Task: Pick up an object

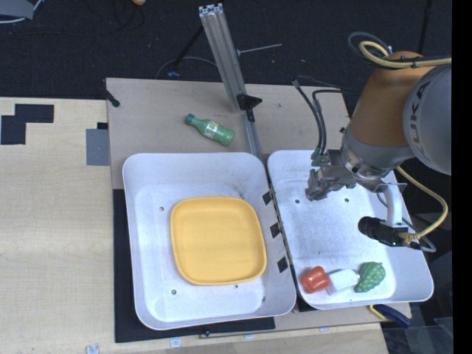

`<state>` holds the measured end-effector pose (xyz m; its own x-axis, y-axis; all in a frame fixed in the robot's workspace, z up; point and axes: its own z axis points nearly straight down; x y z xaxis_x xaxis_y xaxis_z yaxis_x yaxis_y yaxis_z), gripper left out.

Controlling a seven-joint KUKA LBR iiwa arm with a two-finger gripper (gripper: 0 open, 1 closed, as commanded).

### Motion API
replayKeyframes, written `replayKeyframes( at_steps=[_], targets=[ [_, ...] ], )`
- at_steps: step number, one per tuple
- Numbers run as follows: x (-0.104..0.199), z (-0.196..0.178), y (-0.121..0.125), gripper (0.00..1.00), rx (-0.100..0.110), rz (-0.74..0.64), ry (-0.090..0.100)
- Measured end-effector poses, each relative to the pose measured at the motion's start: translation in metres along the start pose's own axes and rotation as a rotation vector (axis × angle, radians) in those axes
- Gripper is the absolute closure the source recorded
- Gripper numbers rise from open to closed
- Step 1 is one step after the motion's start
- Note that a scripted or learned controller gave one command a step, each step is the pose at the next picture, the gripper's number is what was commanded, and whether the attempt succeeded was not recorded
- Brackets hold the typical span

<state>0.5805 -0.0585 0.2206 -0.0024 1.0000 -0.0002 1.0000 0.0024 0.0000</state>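
Note:
In the right bin [324,234], three small items lie along the front edge: a red-orange pepper-like piece [316,279], a white block [343,281] and a green lumpy piece [371,276]. My gripper [318,188] hangs over the back of that bin, well above and behind those items, and nothing shows between its fingers. The left bin [147,198] holds a yellow square plate [218,239].
A green bottle [210,129] lies on the bench behind the left bin. A metal strut [230,57] slants up from between the bins at the back. Black clips [274,228] sit on the rims where the bins meet. The arm's cables loop on the right.

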Motion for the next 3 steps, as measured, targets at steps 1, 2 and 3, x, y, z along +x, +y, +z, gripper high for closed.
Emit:
replayKeyframes(
  at_steps=[1, 2, 3],
  targets=[
    [0.058, -0.004, 0.009, 1.0, 0.0, -0.001, 0.0],
    [0.106, -0.017, 0.025, 1.0, 0.0, 0.0, 0.0],
    [0.147, -0.003, 0.044, 1.0, 0.002, 0.001, 0.001]
  ],
)
